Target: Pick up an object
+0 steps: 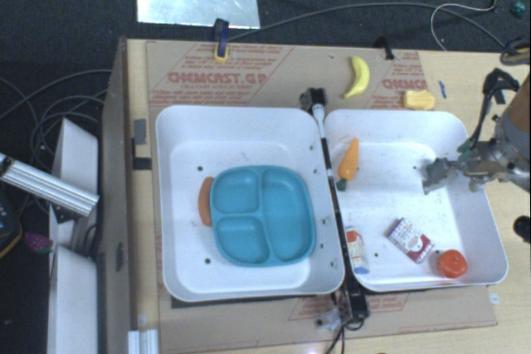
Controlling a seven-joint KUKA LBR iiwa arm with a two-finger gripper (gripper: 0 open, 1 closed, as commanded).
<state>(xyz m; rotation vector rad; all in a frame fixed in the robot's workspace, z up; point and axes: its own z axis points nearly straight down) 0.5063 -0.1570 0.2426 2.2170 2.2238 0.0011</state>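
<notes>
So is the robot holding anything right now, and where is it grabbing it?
Nothing is held. The gripper hangs over a bare patch of the right bin, apart from the carrot, the small box and the tomato.

Both bins (249, 122) are white. A light blue divided plate (264, 214) lies in the left bin, an orange sausage-like piece (204, 201) at its 9 o'clock edge. The right bin holds an orange carrot (349, 158), a red-and-white patterned packet (409, 239) and a red-orange tomato (451, 263). A yellow banana (358, 76) lies on the tan worktop (274, 70), which carries red lettering.
</notes>
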